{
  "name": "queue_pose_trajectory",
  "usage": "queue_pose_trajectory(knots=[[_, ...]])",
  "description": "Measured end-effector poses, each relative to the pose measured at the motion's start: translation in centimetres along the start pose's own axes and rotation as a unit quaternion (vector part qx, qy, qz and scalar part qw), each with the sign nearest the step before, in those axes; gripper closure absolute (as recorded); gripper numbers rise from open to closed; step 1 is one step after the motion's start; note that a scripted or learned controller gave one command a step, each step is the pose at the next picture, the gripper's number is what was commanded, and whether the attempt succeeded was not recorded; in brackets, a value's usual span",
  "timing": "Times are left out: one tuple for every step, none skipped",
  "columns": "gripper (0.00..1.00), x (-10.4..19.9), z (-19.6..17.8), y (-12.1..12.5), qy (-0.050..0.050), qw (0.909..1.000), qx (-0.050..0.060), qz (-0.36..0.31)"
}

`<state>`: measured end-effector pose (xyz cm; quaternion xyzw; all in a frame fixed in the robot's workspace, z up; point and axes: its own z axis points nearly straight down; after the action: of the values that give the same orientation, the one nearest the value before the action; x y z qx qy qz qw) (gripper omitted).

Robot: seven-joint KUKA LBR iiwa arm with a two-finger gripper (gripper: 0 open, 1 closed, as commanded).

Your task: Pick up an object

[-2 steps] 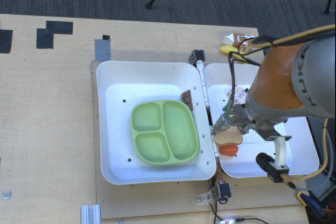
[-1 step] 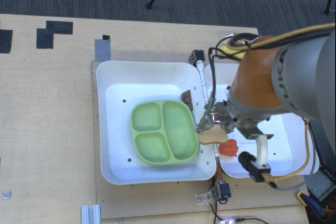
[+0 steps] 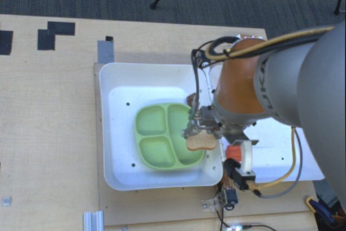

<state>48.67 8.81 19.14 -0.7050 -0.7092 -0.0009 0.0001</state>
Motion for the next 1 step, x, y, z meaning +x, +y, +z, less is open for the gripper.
queue_pose_trajectory(knots=[[1.00, -5.02, -0.76, 0.04, -0.001, 1.0000, -0.001, 0.001]])
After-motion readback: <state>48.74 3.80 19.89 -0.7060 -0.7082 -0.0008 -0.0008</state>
